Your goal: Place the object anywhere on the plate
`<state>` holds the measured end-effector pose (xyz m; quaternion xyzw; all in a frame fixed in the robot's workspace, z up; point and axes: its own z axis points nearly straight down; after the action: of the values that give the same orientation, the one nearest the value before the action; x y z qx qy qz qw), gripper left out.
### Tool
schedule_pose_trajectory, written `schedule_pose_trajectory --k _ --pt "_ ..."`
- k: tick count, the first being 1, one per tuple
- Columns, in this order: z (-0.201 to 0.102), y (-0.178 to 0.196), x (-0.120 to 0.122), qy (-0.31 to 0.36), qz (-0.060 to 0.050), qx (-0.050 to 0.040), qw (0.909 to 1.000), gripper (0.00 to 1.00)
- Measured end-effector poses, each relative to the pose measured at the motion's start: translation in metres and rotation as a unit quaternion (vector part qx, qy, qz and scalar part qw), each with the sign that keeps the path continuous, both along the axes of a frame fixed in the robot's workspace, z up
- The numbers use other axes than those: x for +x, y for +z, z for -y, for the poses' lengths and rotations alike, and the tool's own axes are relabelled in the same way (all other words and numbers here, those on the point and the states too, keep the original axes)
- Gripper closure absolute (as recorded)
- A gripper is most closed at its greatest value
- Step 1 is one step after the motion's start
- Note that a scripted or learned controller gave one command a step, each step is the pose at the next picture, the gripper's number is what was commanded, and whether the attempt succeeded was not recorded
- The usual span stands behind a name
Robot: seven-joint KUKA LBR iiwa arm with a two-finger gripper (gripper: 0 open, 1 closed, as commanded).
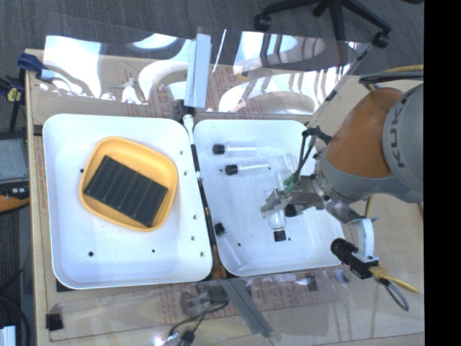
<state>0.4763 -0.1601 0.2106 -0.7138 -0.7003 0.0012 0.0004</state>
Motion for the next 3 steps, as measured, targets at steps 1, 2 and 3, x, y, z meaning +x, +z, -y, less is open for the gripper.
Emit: schedule_pose_trajectory --k 1,2,3 --pt "-0.055 -0.009 0.010 0.121 -0.001 0.0018 0.9927 1.00" --pt "-0.137 -0.020 0.092 0.199 -0.001 0.0013 0.9800 1.00" --pt "-0.183 -0.020 0.090 0.282 -0.003 0.0019 0.9594 1.00"
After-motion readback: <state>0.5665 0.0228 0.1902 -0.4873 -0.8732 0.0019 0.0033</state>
